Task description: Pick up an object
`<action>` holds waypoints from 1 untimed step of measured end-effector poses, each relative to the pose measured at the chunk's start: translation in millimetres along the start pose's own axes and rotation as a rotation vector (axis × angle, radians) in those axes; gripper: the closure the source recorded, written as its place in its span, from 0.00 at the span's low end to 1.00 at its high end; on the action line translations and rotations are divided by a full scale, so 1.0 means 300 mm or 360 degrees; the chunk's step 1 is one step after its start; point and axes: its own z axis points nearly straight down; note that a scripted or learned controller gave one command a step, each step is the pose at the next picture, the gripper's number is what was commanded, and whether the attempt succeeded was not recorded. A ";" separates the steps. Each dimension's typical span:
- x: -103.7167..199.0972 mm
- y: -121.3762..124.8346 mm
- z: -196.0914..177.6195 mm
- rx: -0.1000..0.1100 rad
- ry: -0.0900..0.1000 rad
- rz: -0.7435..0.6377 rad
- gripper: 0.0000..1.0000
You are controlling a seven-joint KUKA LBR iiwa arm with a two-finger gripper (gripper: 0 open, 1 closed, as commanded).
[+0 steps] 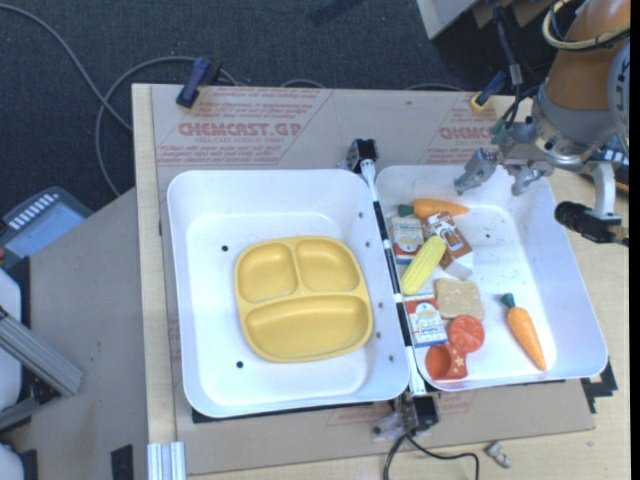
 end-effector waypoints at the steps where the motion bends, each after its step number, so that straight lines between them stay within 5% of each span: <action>1: 0.106 -0.176 0.325 -0.0011 -0.0003 0.0002 0.00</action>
